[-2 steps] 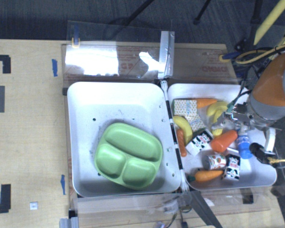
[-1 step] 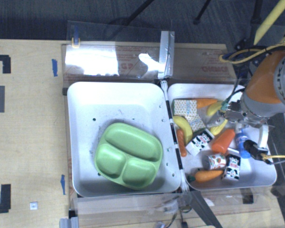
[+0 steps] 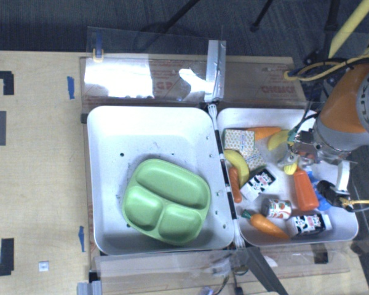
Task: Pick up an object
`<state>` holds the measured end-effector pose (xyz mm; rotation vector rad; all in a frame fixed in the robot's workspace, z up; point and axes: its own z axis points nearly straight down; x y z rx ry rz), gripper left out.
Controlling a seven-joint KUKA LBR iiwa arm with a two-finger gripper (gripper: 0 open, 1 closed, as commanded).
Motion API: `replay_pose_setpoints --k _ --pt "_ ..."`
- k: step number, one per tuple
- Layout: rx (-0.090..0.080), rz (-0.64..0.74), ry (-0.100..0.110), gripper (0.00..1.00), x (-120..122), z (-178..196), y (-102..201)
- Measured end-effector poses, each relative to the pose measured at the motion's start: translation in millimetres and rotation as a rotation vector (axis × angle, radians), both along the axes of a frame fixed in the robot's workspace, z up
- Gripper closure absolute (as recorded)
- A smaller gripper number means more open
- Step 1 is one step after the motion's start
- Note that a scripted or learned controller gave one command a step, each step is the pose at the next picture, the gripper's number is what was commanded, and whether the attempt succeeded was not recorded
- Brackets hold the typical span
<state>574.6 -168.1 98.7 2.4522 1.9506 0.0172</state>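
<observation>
My gripper [image 3: 302, 147] hangs over the back right part of the right bin [image 3: 347, 229], under the grey arm with its orange band [image 3: 350, 106]. Just left of it lie a yellow fruit [image 3: 277, 139] and an orange carrot [image 3: 267, 131]. Below it sit a small yellow piece [image 3: 290, 168] and an orange bottle [image 3: 304, 190]. Further left are a checkered packet [image 3: 240, 141], a banana [image 3: 237, 162], a red sausage [image 3: 235, 184] and a cow-patterned carton [image 3: 259, 181]. At the front lie a small can [image 3: 278, 209], a second carrot [image 3: 267, 225] and another cow-patterned carton [image 3: 309, 224].
The left bin [image 3: 111, 134] holds a green divided plate [image 3: 166, 200]. A blue item [image 3: 329, 193] lies by the right bin's right wall. A clear panel and metal post [image 3: 215, 69] stand behind the bins. Cables [image 3: 310, 71] hang near the arm.
</observation>
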Motion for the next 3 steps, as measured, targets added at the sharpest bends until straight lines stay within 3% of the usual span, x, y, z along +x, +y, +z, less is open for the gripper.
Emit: replay_pose_setpoints --k 1,2,3 --pt "-0.001 -0.073 0.014 1.0 10.5 114.4 8.8" --pt "0.001 -0.098 0.017 1.0 17.3 19.3 8.9" --pt "0.0 -0.14 0.014 1.0 79.2 88.5 88.2"
